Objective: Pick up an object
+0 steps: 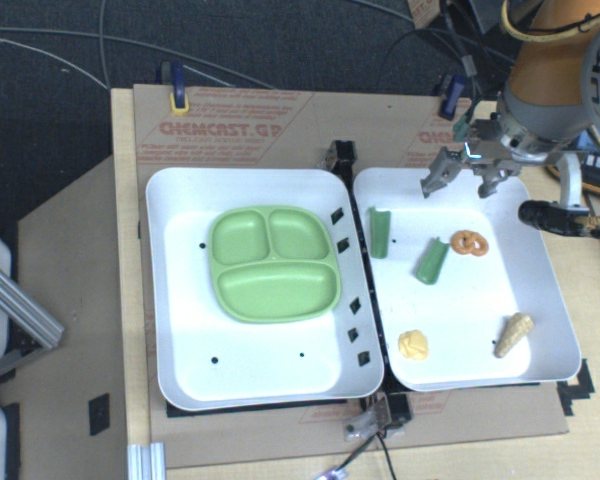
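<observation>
The left bin (170, 298) holds one thing, a green divided plate (275, 264) lying flat near its middle, toward the far side. The right bin (550, 298) carries the loose pieces: a short green block (380, 233) close to its left wall with its long axis running near to far, a second green block (432, 261) toward the middle and tilted on a diagonal, a pretzel (469, 243) just beside that block's far end, a pale yellow lump (413, 344) near the front edge, and a tan cone-shaped piece (513, 335) toward the front right corner. The tool (472, 175) hangs above the far edge of the right bin, its fingers spread apart with nothing between them. The pretzel and the tilted block lie nearest, toward the bin's front from the tool, so either looks the likeliest target.
</observation>
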